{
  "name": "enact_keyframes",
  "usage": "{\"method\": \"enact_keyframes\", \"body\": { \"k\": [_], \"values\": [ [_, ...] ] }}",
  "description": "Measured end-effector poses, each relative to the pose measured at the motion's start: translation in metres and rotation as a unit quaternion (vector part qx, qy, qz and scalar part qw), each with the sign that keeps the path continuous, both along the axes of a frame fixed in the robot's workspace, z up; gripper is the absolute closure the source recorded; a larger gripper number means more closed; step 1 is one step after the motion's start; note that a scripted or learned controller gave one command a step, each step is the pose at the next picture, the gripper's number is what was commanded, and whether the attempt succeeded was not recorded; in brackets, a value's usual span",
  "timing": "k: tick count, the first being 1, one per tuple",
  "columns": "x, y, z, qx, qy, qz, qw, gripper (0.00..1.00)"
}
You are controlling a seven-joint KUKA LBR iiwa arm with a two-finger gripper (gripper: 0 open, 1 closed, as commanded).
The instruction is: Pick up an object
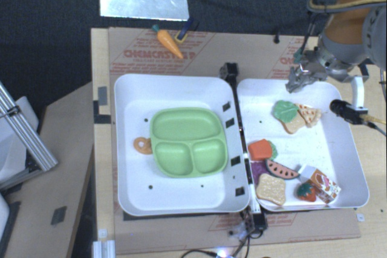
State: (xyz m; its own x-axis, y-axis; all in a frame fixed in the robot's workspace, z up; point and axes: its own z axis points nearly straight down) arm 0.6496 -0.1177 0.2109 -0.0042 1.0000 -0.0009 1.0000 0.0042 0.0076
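The hand is poised at the right bin's far rim, nothing held; its spread cannot be told. The approach step is judged underway: a descent toward the green-topped toast is called for.

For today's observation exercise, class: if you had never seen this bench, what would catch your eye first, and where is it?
The bright green divided plate stands out in the middle of the left bin, with a small pretzel beside it. The right bin holds a colourful jumble of toy food, including a watermelon slice. An orange carrot lies outside the bins on the bench behind them, and the gripper hovers over the right bin's far edge.
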Motion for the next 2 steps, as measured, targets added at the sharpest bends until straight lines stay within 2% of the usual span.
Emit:
{"method": "enact_keyframes", "body": {
  "k": [1,2],
  "values": [
    [0.001,0.0,0.015,0.0002,0.002,0.0,1.0,1.0],
    [-0.048,0.016,0.025,0.0006,0.004,-0.001,1.0,1.0]
  ]
}}
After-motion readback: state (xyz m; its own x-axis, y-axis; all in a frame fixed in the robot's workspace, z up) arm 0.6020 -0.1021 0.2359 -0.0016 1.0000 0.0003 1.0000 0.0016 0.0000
